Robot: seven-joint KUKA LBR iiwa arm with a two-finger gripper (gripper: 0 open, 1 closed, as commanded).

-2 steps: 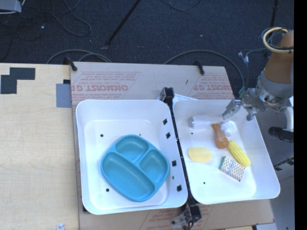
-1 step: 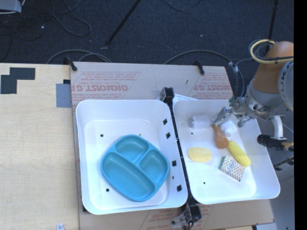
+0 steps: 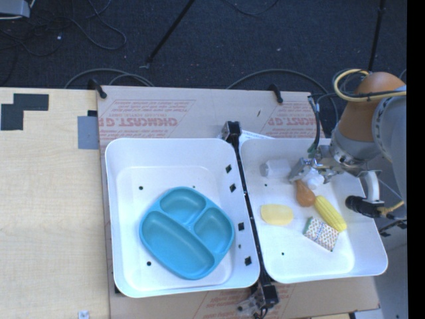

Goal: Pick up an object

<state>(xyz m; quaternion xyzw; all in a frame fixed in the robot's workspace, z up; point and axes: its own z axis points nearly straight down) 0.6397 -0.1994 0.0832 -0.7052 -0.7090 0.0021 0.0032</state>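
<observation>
The right bin (image 3: 362,261) holds several small things. An orange-brown piece (image 3: 305,194) lies near its middle, with a yellow corn cob (image 3: 330,212) just right of it. A pale yellow oval piece (image 3: 276,214) lies to the left, and a patterned packet (image 3: 321,234) sits in front of the corn. A small grey object (image 3: 265,169) rests near the bin's back left. My gripper (image 3: 304,173) reaches in from the right and hangs just behind and above the orange-brown piece. Nothing is visibly held.
The left bin (image 3: 123,178) carries a blue divided plate (image 3: 187,232). A black divider (image 3: 240,198) runs between the two bins. The arm's grey body with its orange band (image 3: 372,105) stands over the right bin's back right corner.
</observation>
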